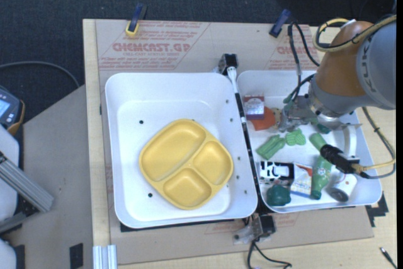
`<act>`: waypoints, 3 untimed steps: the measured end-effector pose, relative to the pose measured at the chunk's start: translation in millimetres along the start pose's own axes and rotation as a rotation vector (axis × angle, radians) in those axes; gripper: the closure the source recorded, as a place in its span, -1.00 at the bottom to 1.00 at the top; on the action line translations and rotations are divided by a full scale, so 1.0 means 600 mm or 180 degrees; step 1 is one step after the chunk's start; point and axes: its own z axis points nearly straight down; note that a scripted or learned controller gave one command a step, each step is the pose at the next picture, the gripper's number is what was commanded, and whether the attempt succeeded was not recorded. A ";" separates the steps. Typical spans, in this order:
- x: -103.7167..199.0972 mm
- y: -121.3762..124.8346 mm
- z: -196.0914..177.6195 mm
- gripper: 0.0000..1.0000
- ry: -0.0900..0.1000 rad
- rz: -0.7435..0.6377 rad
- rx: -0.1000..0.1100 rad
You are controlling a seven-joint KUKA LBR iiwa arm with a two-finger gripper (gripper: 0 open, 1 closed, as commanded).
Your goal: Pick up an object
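The tool (293, 125) hangs low among clutter; whether it is apart, I cannot tell. Green piece (271, 147) just below-left, carton (254, 106) beyond.

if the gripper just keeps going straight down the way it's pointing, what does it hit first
Probably the small green pieces right under the gripper in the right bin, beside the orange item. Depth is hard to judge from this slanted view.
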 end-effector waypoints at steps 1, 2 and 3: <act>0.013 0.000 -0.077 1.00 -0.0008 -0.0007 0.0025; -0.003 -0.003 -0.172 1.00 -0.0012 0.0000 0.0014; -0.003 -0.001 -0.208 1.00 -0.0009 -0.0005 0.0021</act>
